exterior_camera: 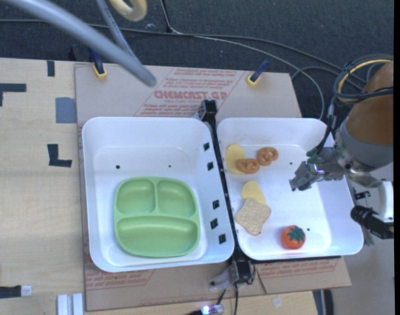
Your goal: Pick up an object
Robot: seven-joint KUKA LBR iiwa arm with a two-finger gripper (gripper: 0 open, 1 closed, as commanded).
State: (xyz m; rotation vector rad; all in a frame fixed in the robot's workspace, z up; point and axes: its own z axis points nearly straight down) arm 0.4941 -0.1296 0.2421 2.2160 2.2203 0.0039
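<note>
Camera view: the arm [367,120] is seen reaching in from the right over the right bin [338,245], with its gripper [303,178] hung above the bin's right half. Whether the claw is released or clenched cannot be told. A tomato [292,237] lies near the front, a cracker [252,216] beside the divider, two pretzels [258,161] further back. A green tray [157,216] is seen in the left bin [101,136].

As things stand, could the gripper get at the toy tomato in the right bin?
Probably yes. The gripper hangs over the right bin, and the toy tomato lies apart from the bread slice, with bare floor around it and nothing above it.
</note>
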